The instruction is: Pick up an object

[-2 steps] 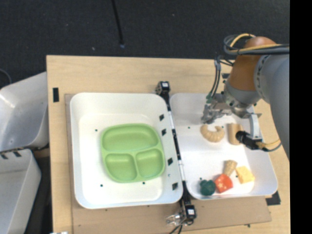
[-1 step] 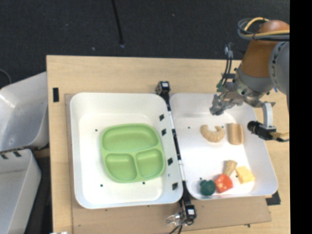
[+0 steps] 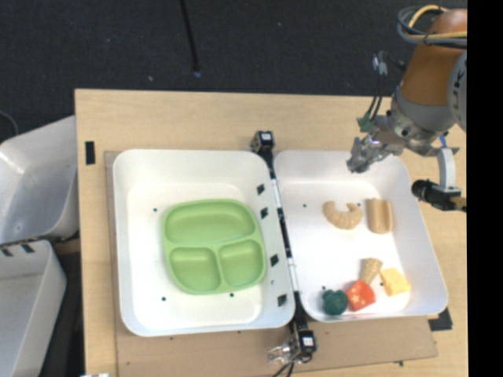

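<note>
Fingers [image 3: 360, 162] are seen poised over the right bin's [image 3: 314, 175] far edge, nothing held; how far apart they are cannot be told. A croissant [image 3: 343, 214] and bread roll [image 3: 380, 215] lie nearest below. A clean pick would be served by centring over one item before descent is made.

The gripper [image 3: 363, 160] hung over the top edge of the right bin [image 3: 314, 181], which held a croissant [image 3: 343, 214], a bread roll [image 3: 380, 215], some toy food near its bottom, while the left bin [image 3: 134, 181] held a green tray [image 3: 213, 246].
</note>
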Action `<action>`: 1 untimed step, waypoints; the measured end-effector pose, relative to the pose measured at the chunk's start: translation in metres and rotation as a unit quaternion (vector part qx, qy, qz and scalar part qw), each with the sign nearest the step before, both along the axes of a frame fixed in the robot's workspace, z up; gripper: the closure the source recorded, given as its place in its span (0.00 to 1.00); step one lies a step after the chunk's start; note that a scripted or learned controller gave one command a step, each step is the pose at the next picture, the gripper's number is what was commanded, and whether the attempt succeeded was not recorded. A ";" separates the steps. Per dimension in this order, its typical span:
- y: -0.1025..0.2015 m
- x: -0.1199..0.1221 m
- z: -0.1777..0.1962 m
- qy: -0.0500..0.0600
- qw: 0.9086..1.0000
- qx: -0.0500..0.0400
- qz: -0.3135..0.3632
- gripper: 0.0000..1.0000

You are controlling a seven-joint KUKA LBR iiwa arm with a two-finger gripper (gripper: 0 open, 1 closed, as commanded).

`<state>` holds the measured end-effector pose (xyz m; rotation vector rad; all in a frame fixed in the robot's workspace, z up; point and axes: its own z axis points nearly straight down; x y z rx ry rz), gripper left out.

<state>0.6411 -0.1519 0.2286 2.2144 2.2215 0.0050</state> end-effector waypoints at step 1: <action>-0.001 0.001 0.038 0.000 1.000 0.000 -0.001 1.00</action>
